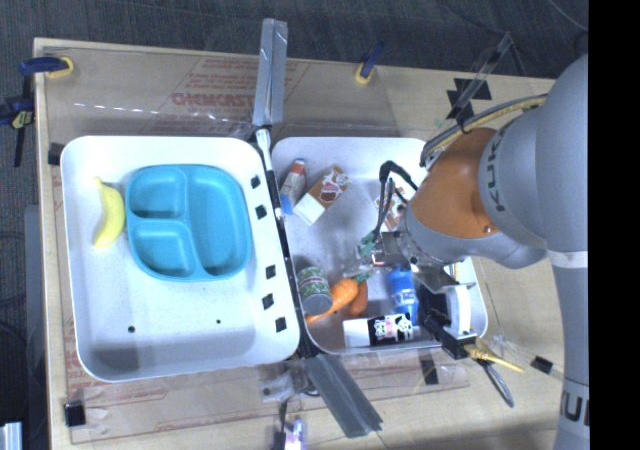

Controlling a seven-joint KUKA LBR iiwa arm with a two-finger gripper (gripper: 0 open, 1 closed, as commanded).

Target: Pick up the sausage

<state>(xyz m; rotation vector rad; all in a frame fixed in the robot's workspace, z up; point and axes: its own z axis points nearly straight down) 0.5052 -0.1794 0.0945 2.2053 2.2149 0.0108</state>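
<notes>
Here, the gripper hangs low over the middle of the right bin; whether it is clenched cannot be told. What looks like the sausage lies just beside it toward the bin's far edge, its long axis running roughly far-to-near.

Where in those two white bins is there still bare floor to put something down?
Left bin: bare floor along the near edge below the blue tray, right of the banana. Right bin: a small patch between the brown packet and the carrot. Its near end is crowded under the arm.
</notes>
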